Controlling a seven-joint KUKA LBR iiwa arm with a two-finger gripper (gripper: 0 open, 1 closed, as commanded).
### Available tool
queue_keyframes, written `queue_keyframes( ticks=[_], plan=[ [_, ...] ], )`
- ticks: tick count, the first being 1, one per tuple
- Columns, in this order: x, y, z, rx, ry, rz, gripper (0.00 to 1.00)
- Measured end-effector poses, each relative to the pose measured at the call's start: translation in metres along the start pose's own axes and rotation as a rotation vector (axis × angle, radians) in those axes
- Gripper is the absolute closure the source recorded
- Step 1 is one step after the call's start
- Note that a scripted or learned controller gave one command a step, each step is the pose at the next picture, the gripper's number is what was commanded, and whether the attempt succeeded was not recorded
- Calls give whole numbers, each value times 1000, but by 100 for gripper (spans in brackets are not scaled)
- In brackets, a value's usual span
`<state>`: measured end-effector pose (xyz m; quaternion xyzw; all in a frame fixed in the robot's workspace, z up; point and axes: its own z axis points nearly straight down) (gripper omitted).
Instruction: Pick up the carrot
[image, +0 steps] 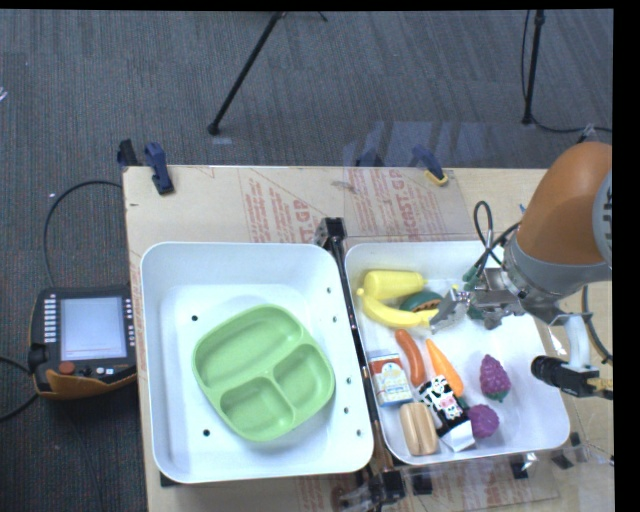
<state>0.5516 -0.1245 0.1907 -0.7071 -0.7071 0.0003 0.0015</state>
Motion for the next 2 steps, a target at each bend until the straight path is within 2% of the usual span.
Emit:
queue_keyframes(
  ticks=[1, 2],
  plan=[
    [-10, -13, 105, 2, 2, 40, 0],
    [-12, -12, 92, -2, 2, 49, 100]
  ],
)
